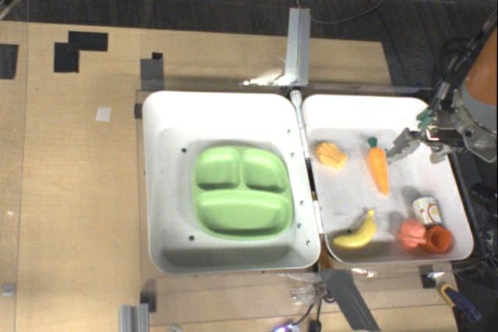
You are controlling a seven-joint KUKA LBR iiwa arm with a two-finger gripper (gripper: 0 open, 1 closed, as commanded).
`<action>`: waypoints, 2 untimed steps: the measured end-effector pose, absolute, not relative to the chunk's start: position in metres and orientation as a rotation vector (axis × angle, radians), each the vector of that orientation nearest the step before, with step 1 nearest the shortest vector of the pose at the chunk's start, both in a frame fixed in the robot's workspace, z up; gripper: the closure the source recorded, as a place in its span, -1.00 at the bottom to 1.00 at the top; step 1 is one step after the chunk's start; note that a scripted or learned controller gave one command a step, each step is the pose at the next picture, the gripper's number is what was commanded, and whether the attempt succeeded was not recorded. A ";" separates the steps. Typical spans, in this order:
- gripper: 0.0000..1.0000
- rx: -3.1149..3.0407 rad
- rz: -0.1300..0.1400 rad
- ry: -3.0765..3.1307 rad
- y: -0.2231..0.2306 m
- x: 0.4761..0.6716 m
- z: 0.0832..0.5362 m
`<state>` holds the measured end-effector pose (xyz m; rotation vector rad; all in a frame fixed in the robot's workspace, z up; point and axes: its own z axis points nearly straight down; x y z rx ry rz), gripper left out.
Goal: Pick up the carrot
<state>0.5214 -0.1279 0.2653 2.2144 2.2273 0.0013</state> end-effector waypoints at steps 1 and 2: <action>-1.00 2.498 0.000 1.908 -0.156 0.557 0.127; -1.00 2.135 0.011 2.293 -0.157 0.586 0.089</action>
